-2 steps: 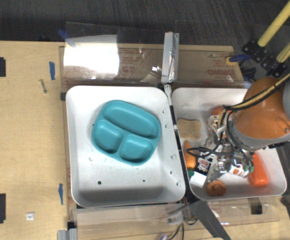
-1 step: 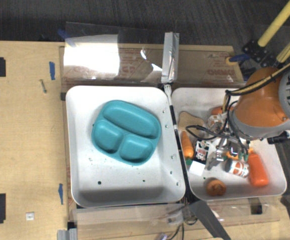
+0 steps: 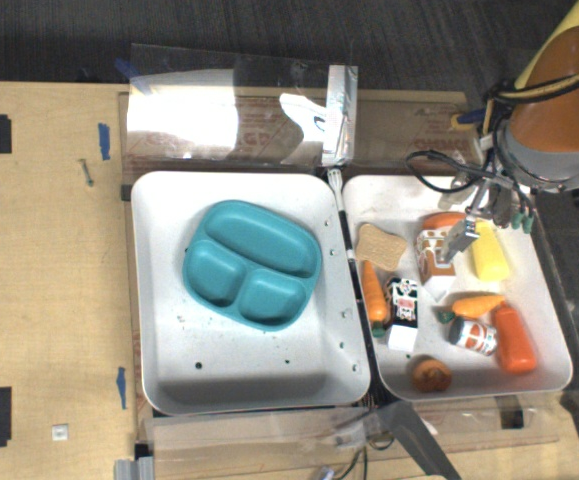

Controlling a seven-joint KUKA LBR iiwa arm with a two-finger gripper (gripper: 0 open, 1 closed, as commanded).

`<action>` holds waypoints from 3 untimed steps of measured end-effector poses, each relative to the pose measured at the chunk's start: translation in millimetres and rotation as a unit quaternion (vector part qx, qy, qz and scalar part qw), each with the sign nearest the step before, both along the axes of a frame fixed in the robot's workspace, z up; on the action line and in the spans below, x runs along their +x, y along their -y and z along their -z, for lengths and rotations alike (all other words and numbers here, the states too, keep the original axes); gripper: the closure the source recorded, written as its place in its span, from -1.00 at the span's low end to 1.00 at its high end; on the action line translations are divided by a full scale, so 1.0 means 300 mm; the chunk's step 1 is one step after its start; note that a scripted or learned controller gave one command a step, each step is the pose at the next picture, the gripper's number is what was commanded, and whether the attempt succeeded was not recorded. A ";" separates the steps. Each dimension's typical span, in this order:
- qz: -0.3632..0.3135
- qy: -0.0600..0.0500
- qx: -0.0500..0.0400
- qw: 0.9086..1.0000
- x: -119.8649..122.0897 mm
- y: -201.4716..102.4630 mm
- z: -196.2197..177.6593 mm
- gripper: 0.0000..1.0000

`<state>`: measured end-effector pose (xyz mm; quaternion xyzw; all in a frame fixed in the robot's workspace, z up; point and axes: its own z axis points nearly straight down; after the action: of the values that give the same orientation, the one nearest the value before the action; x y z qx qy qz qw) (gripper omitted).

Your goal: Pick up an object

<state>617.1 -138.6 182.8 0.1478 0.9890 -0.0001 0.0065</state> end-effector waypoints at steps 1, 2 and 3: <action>-0.025 -0.001 0.000 1.000 -0.045 -0.108 0.255 -1.00; 0.006 0.001 0.000 1.000 -0.199 -0.050 0.312 -1.00; 0.025 0.011 -0.002 1.000 -0.426 0.051 0.303 -1.00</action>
<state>489.1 -153.9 91.8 0.1729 0.9848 -0.0009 0.0173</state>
